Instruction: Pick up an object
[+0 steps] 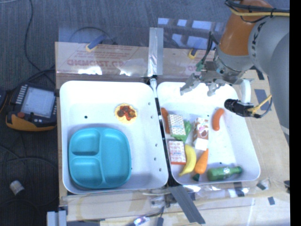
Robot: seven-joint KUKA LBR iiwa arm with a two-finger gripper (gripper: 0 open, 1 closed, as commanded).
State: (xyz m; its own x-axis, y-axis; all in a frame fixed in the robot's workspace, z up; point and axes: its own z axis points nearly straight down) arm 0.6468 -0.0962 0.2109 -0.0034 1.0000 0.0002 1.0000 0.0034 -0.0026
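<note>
Camera view: sausage point(216, 118) in right bin point(249, 147), near far right wall, long axis running far-to-near. Hand point(201, 86) hangs over bin's far edge, fingers spread, holding nothing. Sausage lies just nearward and slightly right of hand; banana point(189, 158), carrot point(201, 161), green bottle point(224, 172) farther toward near edge.
</note>
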